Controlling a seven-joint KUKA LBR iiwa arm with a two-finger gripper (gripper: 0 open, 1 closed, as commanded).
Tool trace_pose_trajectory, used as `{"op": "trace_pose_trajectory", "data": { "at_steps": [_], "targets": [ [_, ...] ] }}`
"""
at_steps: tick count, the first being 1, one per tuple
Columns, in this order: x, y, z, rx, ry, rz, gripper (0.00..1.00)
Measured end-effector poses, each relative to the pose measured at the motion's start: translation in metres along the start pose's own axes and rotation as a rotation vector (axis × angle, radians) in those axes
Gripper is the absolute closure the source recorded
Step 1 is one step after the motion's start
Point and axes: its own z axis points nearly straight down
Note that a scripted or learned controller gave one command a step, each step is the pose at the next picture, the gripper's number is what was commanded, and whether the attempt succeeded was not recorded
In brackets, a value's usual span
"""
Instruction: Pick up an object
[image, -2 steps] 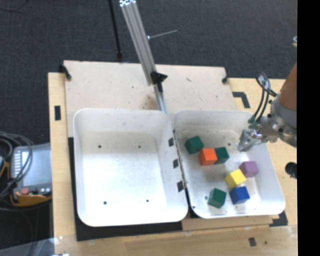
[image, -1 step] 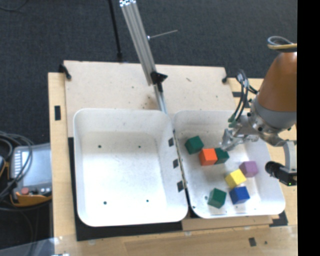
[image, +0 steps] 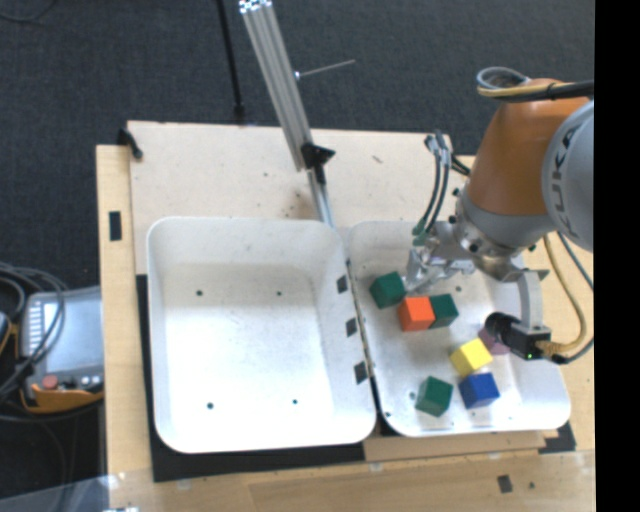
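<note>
Several small blocks lie in the right bin (image: 530, 415): a green one (image: 388, 291) at the upper left, an orange one (image: 417, 313) with another green one (image: 443, 310) touching its right side, a yellow one (image: 470, 357), a blue one (image: 480, 389) and a green one (image: 434, 396) near the front. My gripper (image: 425, 277) hangs over the bin's upper middle, just above the orange block and right of the upper green block. Nothing shows between its fingers.
The left bin (image: 160, 300) sits beside the right one, sharing a raised divider. A slanted metal post (image: 285, 95) rises behind the bins. A black cable plug (image: 515, 337) with a green light hangs at the arm's right side over the bin.
</note>
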Motion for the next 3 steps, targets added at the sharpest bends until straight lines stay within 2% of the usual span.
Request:
{"op": "trace_pose_trajectory", "data": {
  "at_steps": [1, 2, 3],
  "targets": [
    [0.044, 0.016, 0.013, 0.000, 0.000, 0.000, 1.00],
    [0.092, 0.040, 0.006, -0.001, 0.002, -0.002, 1.00],
    [0.137, 0.046, 0.010, 0.000, 0.001, -0.001, 1.00]
  ]
}}
